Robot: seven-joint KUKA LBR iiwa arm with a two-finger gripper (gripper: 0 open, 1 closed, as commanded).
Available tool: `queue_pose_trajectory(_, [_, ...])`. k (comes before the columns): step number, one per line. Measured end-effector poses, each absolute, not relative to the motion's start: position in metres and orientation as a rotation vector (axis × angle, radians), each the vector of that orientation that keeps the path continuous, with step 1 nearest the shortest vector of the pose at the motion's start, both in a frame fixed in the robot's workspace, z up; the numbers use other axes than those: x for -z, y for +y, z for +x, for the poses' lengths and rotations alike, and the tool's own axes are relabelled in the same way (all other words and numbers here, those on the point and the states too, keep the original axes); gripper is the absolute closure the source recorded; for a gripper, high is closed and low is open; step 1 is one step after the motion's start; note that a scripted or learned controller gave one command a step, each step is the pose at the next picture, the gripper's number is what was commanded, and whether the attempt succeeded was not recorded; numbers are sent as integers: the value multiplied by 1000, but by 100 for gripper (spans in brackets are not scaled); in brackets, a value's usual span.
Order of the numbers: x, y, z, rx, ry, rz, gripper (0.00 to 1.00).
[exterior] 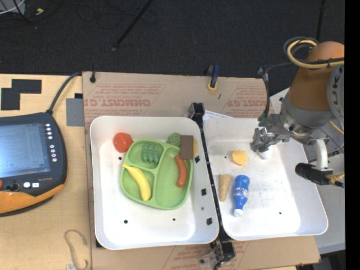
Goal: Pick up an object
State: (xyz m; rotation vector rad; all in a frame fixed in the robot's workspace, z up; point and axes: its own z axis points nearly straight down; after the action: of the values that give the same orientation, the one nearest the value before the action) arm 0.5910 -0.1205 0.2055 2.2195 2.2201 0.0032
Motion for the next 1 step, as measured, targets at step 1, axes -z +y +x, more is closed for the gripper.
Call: queue_pose_trajectory(1, [-229, -122, 591, -1, 2221, 2222, 100])
